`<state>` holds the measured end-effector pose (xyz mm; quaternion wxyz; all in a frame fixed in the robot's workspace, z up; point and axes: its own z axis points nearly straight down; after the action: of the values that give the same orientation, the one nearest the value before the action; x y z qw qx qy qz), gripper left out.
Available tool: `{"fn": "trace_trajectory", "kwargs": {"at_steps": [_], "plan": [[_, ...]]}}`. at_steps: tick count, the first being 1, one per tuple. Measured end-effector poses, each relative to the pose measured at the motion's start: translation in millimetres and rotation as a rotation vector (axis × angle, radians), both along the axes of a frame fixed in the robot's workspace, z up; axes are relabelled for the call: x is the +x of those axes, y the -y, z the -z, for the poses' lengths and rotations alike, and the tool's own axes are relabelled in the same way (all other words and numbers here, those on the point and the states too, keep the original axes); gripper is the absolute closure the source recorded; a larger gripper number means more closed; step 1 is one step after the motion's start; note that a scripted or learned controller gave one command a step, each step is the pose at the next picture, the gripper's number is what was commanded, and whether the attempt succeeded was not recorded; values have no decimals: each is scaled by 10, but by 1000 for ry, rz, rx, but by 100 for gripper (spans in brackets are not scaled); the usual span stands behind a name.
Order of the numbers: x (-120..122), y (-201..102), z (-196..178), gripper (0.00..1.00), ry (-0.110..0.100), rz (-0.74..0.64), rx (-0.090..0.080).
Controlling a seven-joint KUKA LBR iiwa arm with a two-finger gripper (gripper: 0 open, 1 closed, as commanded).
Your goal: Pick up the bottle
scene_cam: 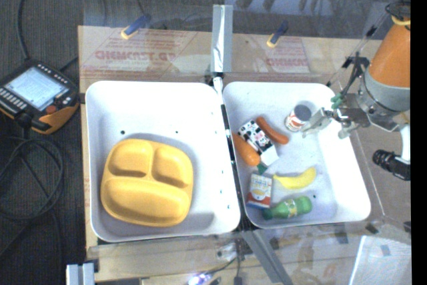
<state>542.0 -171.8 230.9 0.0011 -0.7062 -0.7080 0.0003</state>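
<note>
The bottle (288, 207) is green with a yellow label and lies on its side near the front edge of the right bin (347, 170). My gripper (327, 129) hangs over the right bin's back right part, well behind and to the right of the bottle. Its two fingers stand apart with nothing between them. One fingertip (311, 128) is close beside a small can (299, 117).
Around the bottle lie a banana (295, 178) just behind it and a juice carton (260, 190) to its left. Farther back are a carrot (245, 150), a black-and-white carton (255, 135) and a sausage (272, 131). The left bin (107, 100) holds a yellow divided tray (147, 181).
</note>
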Motion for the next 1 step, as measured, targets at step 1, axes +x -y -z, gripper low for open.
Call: {"fn": "trace_trajectory", "kwargs": {"at_steps": [1], "plan": [[746,-108,812,0,-1,202,-1]]}}
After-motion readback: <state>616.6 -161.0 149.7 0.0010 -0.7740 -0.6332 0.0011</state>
